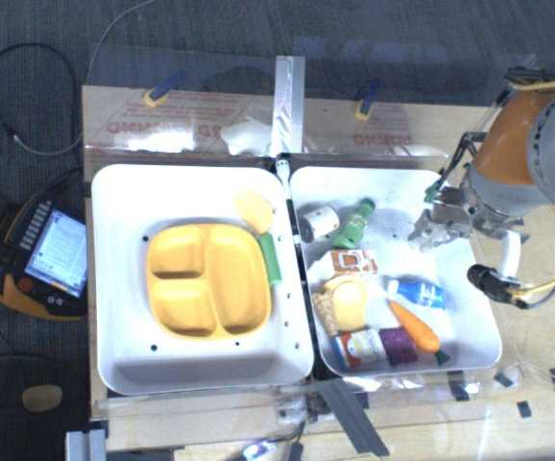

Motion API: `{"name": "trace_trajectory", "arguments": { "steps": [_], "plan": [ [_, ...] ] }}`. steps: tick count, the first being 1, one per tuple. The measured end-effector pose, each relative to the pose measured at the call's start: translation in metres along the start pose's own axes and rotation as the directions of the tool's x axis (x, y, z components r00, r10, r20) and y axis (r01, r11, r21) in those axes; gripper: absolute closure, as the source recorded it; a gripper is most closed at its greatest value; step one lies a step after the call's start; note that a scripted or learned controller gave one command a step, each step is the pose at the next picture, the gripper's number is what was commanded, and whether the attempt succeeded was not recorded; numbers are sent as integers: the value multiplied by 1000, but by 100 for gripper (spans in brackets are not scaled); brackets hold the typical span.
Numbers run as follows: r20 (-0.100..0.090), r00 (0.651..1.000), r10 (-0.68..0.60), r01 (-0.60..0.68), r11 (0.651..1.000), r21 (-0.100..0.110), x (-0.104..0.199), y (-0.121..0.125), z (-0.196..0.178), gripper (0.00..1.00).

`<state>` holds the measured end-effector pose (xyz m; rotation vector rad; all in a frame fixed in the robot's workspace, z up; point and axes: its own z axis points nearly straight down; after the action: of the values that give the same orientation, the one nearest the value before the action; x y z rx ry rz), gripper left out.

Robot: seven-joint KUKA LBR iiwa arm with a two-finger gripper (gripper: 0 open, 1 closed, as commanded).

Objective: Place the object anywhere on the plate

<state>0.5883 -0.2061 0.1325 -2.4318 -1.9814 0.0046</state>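
Two white bins: my gripper point(438, 227) hovers over cluttered right bin point(470, 349); jaw state indiscernible; yellow plate point(207, 279) awaits.

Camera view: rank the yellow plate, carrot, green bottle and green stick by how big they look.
1. yellow plate, by far the largest.
2. carrot, green bottle and green stick look alike in length; I would not rank them.
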Motion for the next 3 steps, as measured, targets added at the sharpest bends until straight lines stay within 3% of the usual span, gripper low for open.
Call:
{"name": "trace_trajectory", "arguments": {
  "steps": [1, 2, 3],
  "plan": [
    [4, 942, 337, -337, 942, -2, -1, 35, -32, 100],
    [3, 995, 103, -103, 995, -1, 4, 10, 30, 100],
    [7, 998, -63, 63, 998, -16, 11, 64, 42, 100]
  ]
}}
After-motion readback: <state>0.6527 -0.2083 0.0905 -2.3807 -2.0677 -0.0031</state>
